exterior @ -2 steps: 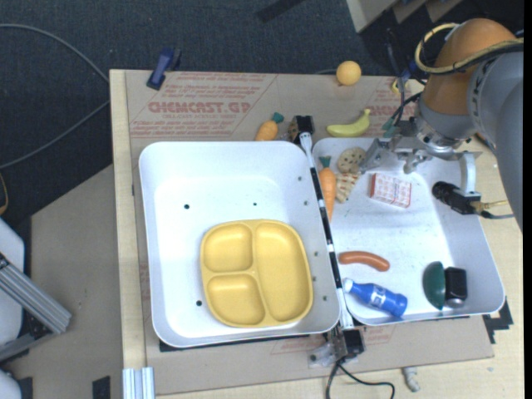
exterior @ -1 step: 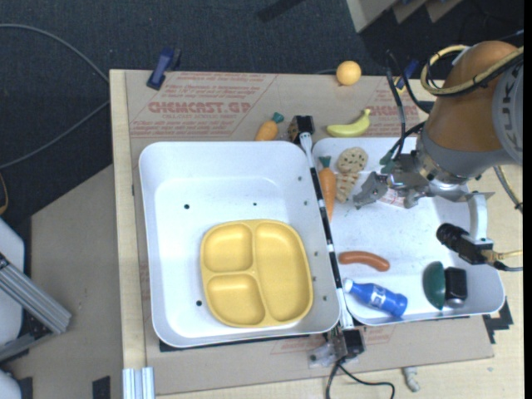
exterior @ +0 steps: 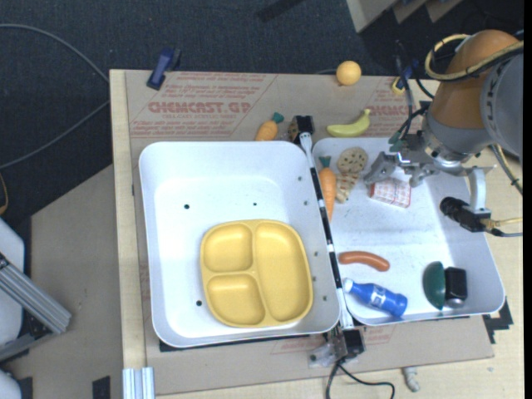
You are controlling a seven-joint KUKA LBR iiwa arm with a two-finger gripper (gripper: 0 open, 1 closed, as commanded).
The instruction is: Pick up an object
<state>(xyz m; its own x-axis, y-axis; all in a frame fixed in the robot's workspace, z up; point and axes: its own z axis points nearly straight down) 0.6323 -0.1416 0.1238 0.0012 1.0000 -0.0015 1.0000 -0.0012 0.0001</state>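
Camera view: my pincer [exterior: 400, 171] hung over the far part of the right bin [exterior: 416, 231]. Fingers were apart with nothing between them. The red-and-white packet [exterior: 390, 193] lay flat on the bin floor, just on the near side of the pincer and partly under it. Couldn't tell if they touched.

Same bin:
- carrot [exterior: 327, 191] along the left wall
- round cookie [exterior: 352, 158] in the far-left corner
- sausage [exterior: 364, 260] mid-floor, towards the left wall
- blue bottle [exterior: 376, 298] on its side by the near edge
- green thing [exterior: 433, 283] touching a black block [exterior: 455, 285] in the near-right corner

Left bin [exterior: 166, 189] held a yellow divided plate [exterior: 256, 273], nearer its near edge.

On the tabletop [exterior: 199, 106]:
- banana [exterior: 349, 125] just beyond the right bin's far edge
- orange ball [exterior: 349, 73] at the tabletop's far edge
- small orange piece [exterior: 268, 130] and a black item [exterior: 303, 127] off the left bin's far-right corner
- blue clip [exterior: 162, 69] at the tabletop's far-left corner
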